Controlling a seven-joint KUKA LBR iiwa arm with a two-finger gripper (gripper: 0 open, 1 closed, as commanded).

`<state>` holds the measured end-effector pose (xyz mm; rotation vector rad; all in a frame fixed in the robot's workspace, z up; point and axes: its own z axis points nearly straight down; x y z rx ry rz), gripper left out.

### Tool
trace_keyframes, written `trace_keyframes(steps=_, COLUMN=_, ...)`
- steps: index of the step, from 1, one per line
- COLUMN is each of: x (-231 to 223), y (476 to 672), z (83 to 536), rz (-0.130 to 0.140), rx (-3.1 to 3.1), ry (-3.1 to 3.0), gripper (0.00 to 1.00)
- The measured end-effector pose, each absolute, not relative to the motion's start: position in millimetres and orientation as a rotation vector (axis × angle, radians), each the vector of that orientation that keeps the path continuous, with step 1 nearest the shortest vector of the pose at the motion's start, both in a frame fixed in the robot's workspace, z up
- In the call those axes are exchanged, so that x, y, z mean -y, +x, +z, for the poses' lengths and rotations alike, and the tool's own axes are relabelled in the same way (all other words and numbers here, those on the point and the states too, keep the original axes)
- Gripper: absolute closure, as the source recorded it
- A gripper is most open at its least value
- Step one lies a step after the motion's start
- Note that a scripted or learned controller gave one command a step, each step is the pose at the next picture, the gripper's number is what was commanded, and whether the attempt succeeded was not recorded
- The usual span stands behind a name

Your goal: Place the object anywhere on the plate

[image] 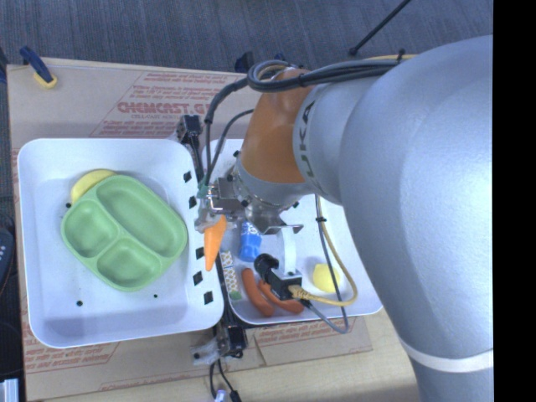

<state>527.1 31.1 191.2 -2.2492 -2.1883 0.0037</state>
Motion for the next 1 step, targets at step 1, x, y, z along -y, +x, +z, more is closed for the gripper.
trace_keyframes(steps=1, x=-30.9, y=527.1, z=191.3, rz=0.004, rx=2.188, ry=-2.249, gripper=0.00)
